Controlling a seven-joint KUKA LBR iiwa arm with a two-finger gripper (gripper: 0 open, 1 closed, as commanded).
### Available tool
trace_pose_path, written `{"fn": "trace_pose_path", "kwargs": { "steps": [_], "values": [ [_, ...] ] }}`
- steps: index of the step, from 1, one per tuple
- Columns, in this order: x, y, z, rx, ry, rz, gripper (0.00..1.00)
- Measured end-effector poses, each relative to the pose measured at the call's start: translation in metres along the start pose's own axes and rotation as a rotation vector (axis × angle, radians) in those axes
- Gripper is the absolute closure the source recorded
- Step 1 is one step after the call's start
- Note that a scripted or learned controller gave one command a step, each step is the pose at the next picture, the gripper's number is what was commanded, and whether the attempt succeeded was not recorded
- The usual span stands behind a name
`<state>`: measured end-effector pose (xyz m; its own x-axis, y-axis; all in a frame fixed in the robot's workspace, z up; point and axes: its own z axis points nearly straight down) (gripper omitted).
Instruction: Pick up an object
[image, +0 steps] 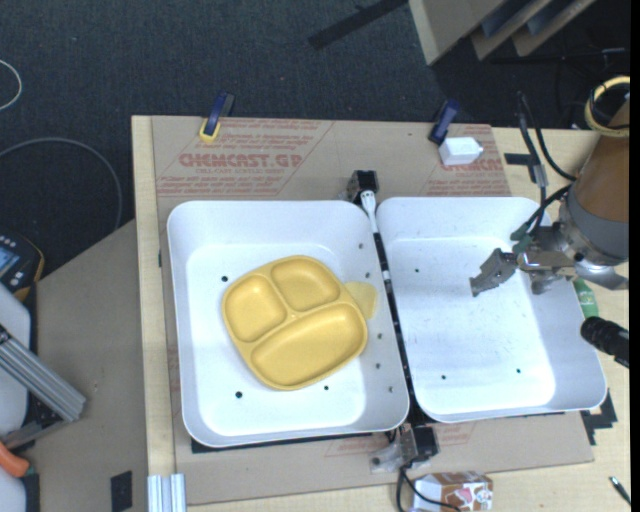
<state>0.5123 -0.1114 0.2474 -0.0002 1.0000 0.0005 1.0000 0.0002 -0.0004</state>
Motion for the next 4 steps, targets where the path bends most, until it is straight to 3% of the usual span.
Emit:
{"fn": "trace_pose_path", "kwargs": {
  "steps": [1,2,3,4],
  "values": [
    [0.097,-0.033,-0.051,-0.005,0.002,-0.011,0.00],
    [0.091,-0.032,-0.059,-0.004,-0.001,-0.001,1.00],
    [0.169,-0.032,-0.137,-0.011,0.003,-0.010,1.00],
    [0.208,-0.033,-0.204,-0.010,0.003,-0.006,1.00]
  ]
}}
